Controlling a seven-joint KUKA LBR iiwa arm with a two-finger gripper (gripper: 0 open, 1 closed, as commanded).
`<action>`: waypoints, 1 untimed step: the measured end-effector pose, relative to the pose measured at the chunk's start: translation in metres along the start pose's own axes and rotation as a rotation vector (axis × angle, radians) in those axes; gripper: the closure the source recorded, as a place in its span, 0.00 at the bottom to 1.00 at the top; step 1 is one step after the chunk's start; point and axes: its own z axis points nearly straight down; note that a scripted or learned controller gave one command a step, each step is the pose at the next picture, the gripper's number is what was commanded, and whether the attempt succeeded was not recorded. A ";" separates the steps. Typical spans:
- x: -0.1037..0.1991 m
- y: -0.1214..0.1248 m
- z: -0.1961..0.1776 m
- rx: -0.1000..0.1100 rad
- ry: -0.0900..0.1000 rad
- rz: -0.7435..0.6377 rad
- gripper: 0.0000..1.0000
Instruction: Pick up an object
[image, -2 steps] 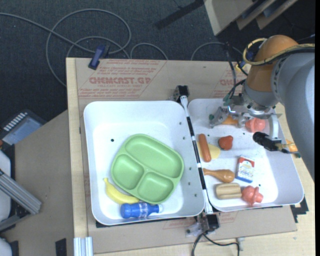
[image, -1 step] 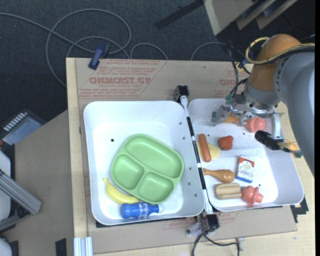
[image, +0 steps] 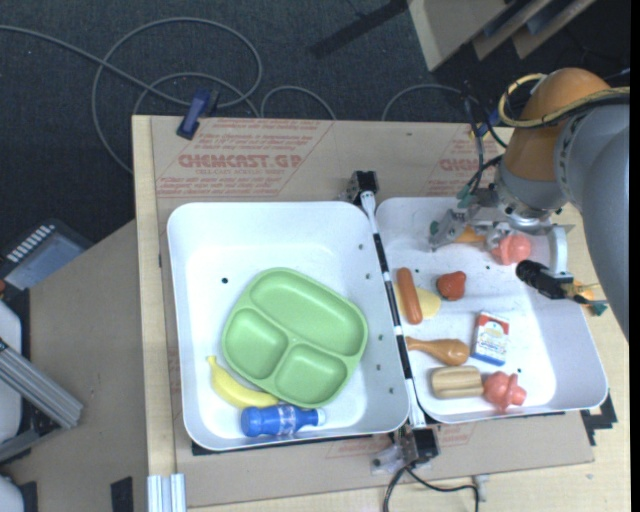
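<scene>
On the far left of the tabletop, near its back corner, a blue clip; beyond the edge, loose cables on dark floor. Next, the left white bin, holding a green divided plate laid at a slant, with a yellow banana tucked against the plate's lower left rim and a blue bottle lying on its side just below.

Past the middle seam, the right white bin. Along its left wall: a reddish sausage touching a small yellow piece, a drumstick below, then a tan bread roll. Further right: a red lump, a small red-and-blue carton, a pink toy beside the roll.

At the bin's back, lowered under the grey arm and its orange band, the tool. Spread or pressed together: cannot tell. Just beside it, a small orange piece and a pink lump, both crowded by the wrist hardware above.
</scene>
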 end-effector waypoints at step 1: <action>-0.004 0.000 0.000 -0.001 0.001 -0.001 0.00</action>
